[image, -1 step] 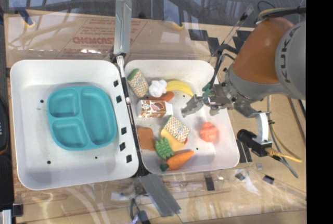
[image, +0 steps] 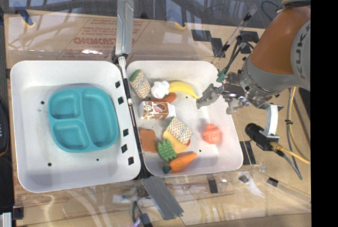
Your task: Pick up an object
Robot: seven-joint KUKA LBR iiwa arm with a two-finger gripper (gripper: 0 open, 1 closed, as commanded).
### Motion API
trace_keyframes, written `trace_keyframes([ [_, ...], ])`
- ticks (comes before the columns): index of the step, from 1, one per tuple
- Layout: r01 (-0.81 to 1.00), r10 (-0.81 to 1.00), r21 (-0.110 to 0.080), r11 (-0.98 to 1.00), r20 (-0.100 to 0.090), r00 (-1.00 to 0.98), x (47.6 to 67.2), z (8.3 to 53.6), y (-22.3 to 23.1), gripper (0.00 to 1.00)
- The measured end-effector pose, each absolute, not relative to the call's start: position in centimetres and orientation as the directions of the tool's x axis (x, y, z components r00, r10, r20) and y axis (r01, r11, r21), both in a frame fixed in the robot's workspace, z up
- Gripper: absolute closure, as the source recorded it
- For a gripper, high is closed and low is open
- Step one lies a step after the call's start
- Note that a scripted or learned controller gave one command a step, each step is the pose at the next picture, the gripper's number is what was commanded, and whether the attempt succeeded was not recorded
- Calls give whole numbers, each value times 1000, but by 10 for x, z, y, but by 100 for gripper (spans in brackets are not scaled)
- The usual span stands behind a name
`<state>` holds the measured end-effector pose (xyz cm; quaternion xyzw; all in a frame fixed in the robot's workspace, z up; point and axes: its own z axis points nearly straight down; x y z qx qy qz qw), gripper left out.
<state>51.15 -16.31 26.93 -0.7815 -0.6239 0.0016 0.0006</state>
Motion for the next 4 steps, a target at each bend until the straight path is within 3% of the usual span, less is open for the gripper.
trace_keyframes([
  [1,1000,1000,-6,-24,1,24,581,180,-164,0],
  [2,1000,1000,-3,23,1,-23,601,201,-128,0],
  [3,996,996,-6,87,1,-87,627,94,-117,0],
  [4,996,996,-7,91,2,-91,628,105,-117,100],
])
